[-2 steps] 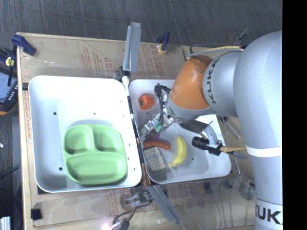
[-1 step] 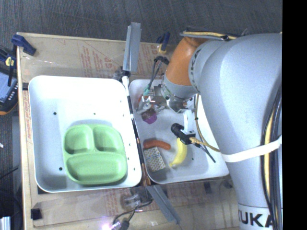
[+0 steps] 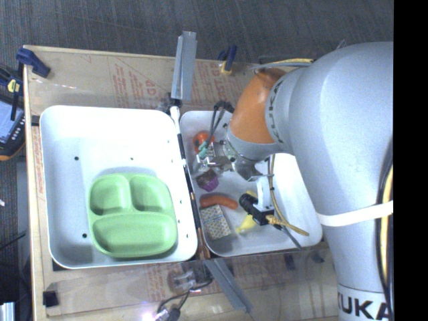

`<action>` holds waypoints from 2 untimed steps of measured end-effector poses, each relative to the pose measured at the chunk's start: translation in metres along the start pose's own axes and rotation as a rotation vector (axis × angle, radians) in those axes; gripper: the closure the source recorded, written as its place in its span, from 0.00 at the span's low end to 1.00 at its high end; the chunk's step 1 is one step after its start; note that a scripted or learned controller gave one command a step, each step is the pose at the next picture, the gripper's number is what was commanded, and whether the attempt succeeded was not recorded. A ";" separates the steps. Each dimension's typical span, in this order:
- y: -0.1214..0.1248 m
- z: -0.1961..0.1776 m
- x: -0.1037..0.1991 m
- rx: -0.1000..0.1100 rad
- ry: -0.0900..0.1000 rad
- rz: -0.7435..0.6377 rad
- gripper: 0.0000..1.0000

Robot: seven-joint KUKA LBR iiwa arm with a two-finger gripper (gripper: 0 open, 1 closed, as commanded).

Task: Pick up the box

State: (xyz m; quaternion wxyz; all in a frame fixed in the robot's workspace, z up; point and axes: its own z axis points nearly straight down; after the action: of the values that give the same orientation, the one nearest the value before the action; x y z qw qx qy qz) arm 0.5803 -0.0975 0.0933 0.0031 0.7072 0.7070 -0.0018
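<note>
Claw: the claw [image 3: 208, 160] is hanging low over the upper left part of the right bin [image 3: 294, 179], below the orange band of the arm [image 3: 334, 132]; its tip is lost in cables and shadow, so I cannot tell whether it is released or clenched, and nothing is showing in its grip.

Box: the box [image 3: 216, 221] is probably the small speckled grey packet lying flat in the lower left corner of the right bin, at the centre bottom of the frame, hard against the bin's left wall.

Neighbours: a red sausage-shaped toy [image 3: 219, 201] is lying just above the box and looks to be touching its upper edge; a yellow piece [image 3: 245, 225] is sitting just to its right; a purple thing [image 3: 208, 178] and an orange-red thing [image 3: 202, 140] are lying higher up, under the claw.

Left bin: the left bin [image 3: 60, 179] is holding a green divided tray [image 3: 132, 215], well apart from the box.

Handling: the box is looking light and fairly stiff, thin cardboard that would dent under a hard squeeze.

Where to hold: the wall is crowding its left side, so closing across the short faces, top and bottom in the frame, seems the better hold.
</note>
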 end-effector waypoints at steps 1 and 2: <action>0.000 -0.001 -0.005 -0.002 -0.007 0.004 0.00; 0.011 -0.066 -0.079 0.002 0.008 -0.104 0.00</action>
State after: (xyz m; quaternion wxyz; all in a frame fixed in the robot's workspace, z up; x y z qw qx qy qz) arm 0.5908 -0.1762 0.1596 -0.0006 0.6695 0.7428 -0.0002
